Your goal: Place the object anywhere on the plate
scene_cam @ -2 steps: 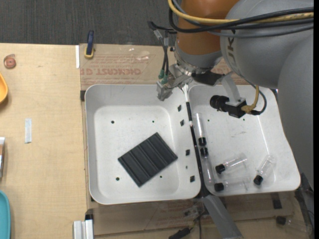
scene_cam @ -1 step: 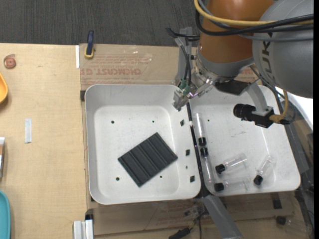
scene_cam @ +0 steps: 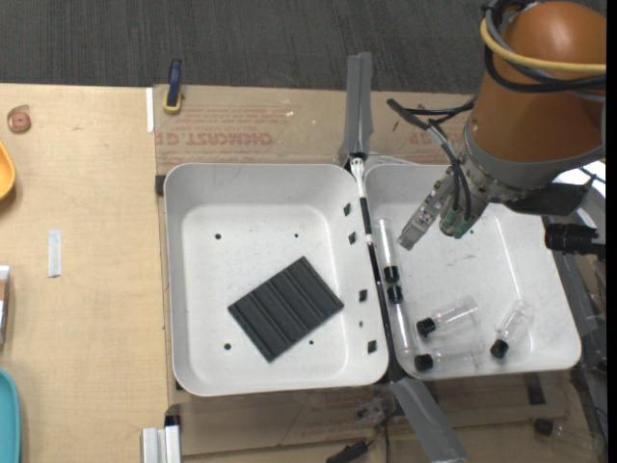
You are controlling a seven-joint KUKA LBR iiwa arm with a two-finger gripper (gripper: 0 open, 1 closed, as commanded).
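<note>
Jaws: can't tell if open/shut; gripper (scene_cam: 436,222) hovers over right bin (scene_cam: 540,360) near its back-left corner, vials (scene_cam: 449,318) lie apart toward front edge, plate (scene_cam: 286,308) waits in left bin (scene_cam: 193,355).

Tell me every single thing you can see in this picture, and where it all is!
White bins: 2, white, side by side on the bench, left bin and right bin.
Ribbed plate: 1, dark grey, lying flat and turned at an angle in the left bin.
Clear tubes with black caps: about 4, see-through; one long tube along the right bin's left wall, one and one near its front, one at the front edge.
Clamp: 1, blue and yellow, at the bench's back edge.
Cardboard sheet: 1, brown, under the bins.
Arm: 1, orange band, grey below, over the right bin.
Gripper: 1, hovers above the right bin.
</note>
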